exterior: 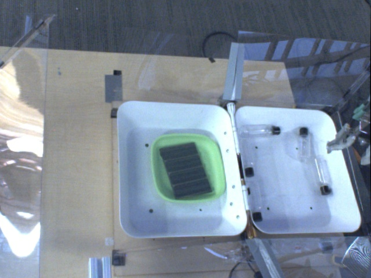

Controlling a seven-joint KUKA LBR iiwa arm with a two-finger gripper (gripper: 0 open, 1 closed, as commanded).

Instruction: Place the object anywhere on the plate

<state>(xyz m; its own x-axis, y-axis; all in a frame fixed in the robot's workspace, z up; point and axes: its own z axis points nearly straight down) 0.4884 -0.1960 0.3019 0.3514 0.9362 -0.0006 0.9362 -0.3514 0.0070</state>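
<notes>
From my remote station I see a lime-green plate [159,181] in the left white bin [133,213]; on it, a dark charcoal ridged block [185,170], striped by parallel grooves; the right white bin [342,213] carries clear tubes with black caps [261,130]; the bench [75,155] is pale tan wood; the floor [145,10] is dark grey with a fine ribbed weave.

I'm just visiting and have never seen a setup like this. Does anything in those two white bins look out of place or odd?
Not really. The dark ridged block lies on the green plate in the left bin, turned slightly askew to the plate's edges. In the right bin, several clear tubes with black caps lie scattered at different angles. Nothing looks spilled or broken.
</notes>
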